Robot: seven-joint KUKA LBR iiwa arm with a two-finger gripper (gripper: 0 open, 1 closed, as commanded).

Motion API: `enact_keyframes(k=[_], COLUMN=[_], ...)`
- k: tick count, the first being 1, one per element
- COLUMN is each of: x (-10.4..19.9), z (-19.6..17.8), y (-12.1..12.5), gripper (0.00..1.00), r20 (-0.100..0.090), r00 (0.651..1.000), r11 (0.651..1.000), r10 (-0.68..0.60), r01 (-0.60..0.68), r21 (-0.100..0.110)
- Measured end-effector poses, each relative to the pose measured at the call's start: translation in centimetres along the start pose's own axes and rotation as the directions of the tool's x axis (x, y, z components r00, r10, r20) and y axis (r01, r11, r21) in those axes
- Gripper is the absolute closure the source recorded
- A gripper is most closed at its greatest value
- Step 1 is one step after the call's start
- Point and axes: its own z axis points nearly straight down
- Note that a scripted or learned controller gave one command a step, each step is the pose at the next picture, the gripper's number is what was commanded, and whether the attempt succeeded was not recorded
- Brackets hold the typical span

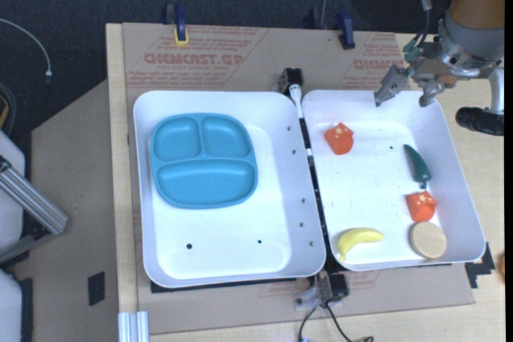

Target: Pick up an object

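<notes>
Just below the spread, empty hand (408, 90), the orange strawberry (340, 138) looks light, rigid, slippery; grip its middle.

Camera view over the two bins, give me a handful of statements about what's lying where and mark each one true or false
1. The blue divided plate lies in the left bin. True.
2. The banana lies on the blue plate. False: it lies in the right bin, near its front edge.
3. The gripper is shut on the banana. False: its fingers are spread and bare, above the right bin's far edge, well away from the banana.
4. The round tan disc sits just in front of a red piece. True.
5. The dark green piece lies in the left bin. False: it lies in the right bin, toward its right side.
</notes>
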Motion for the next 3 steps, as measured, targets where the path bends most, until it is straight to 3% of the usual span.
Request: enact_keyframes(k=[1,3], x=[0.1,1.9], z=[-0.9,10.4], y=[0.2,0.2], gripper=[0.00,0.00], r20=[0.002,0.000], r00=[1.000,1.000], r11=[1.000,1.000], r10=[-0.002,-0.004], r01=[0.002,0.004], r21=[-0.014,-0.010])
